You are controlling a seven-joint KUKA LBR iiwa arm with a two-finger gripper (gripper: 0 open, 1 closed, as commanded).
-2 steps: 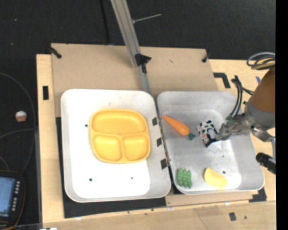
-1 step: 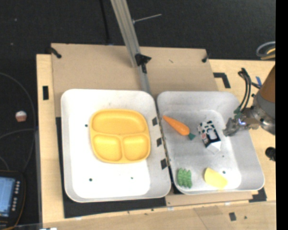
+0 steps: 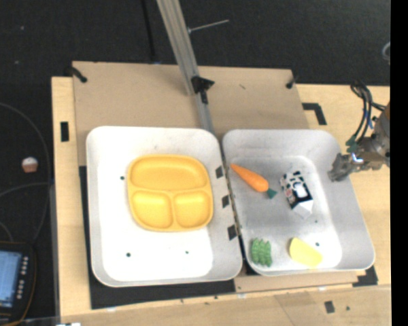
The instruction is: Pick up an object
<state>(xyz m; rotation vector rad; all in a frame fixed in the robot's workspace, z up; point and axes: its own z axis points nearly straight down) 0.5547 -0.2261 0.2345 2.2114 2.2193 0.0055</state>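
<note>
The tabletop (image 3: 64, 202) carried two white bins. The left bin (image 3: 109, 250) held a yellow tray (image 3: 168, 192). The right bin (image 3: 343, 229) held a carrot (image 3: 250, 178), a black-and-white carton (image 3: 297, 191), a yellow lemon (image 3: 304, 252) and a green piece (image 3: 260, 250). At the frame's right edge the hand (image 3: 340, 170) hung low over the right bin's right rim, clear of every item; whether it was open or closed could not be told.

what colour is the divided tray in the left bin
Yellow: the three-compartment plastic tray shows best in the overhead camera view.
</note>
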